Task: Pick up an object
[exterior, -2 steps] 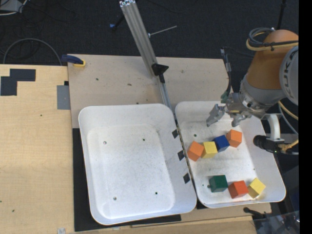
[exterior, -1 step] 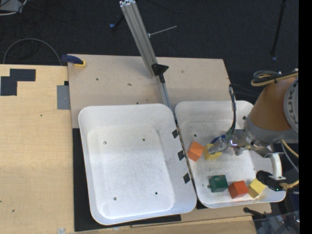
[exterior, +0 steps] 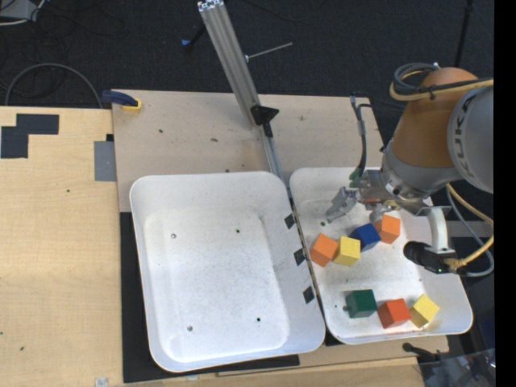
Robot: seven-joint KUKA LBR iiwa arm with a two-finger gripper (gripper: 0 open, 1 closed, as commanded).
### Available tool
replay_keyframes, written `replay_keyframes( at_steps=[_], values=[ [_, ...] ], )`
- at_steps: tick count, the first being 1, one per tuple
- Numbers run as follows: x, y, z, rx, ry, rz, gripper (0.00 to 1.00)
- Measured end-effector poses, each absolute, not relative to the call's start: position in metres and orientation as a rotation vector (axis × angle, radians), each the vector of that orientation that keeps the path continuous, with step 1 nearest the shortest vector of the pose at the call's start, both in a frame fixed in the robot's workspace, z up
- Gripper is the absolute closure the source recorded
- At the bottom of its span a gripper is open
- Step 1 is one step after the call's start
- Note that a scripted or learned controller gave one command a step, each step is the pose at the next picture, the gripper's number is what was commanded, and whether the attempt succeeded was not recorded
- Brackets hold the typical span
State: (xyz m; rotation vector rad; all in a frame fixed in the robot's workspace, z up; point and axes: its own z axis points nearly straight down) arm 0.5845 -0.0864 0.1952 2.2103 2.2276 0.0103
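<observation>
Several small cubes lie in the right bin (exterior: 451,317). An orange cube (exterior: 323,249), a yellow cube (exterior: 348,250), a blue cube (exterior: 367,236) and a second orange cube (exterior: 389,228) form a cluster in the middle. Near the front edge sit a green cube (exterior: 360,303), a red cube (exterior: 393,313) and another yellow cube (exterior: 424,310). My gripper (exterior: 359,210) hangs over the far part of the right bin, just behind the blue cube. It is open, with nothing between its fingers.
The left bin (exterior: 161,208) lies beside the right one, with black clips along the shared edge. A slanted aluminium bar (exterior: 238,63) rises from the bench behind the bins. Cables and a black part (exterior: 427,256) hang by the arm at right.
</observation>
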Motion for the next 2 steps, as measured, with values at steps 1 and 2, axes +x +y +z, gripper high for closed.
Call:
replay_keyframes(
  at_steps=[1, 2],
  values=[
    [0.581, -0.09, 0.2, 2.221, 2.228, -0.004, 1.0],
    [0.587, -0.063, 0.306, 2.215, 2.222, 0.007, 1.0]
  ],
)
